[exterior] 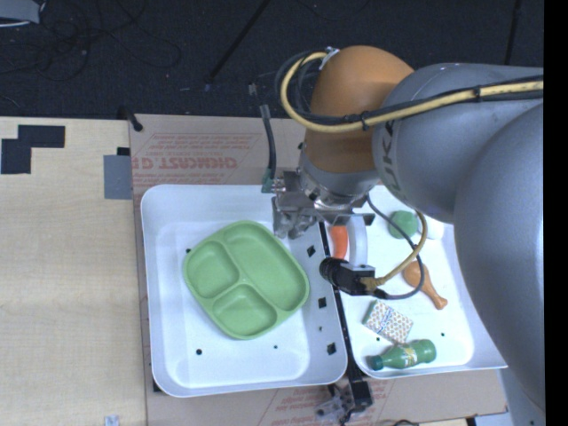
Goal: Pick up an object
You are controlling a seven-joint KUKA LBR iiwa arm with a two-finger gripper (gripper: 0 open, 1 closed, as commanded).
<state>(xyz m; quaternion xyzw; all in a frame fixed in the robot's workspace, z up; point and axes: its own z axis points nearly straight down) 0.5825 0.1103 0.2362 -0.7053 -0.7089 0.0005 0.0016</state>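
Saw the grey arm (470,149) reaching in from the right, with its orange band (355,87) above the wrist, hiding the far right part of the scene. Noted the wooden bench (62,264) to the left and a sheet of cardboard (204,153) under both bins. Found the left bin (151,282) and the right bin (463,349) side by side, touching along a dark middle seam.

Found a green plate (244,278) with three compartments lying flat in the middle of the left bin, turned at a slant to the walls. Placed the gripper (297,213) low over the far edge of the left bin, just beside the seam and close to the plate's far corner. Could not tell whether the claw was wide, narrow or holding anything.

Counted the small things in the right bin: a green bottle (404,355) on its side by the near wall, an orange piece (424,284) near the arm, a checked packet (389,320) between those two, a round green thing (405,223) farther back, and an orange-red piece (338,238) close to the seam below the wrist.
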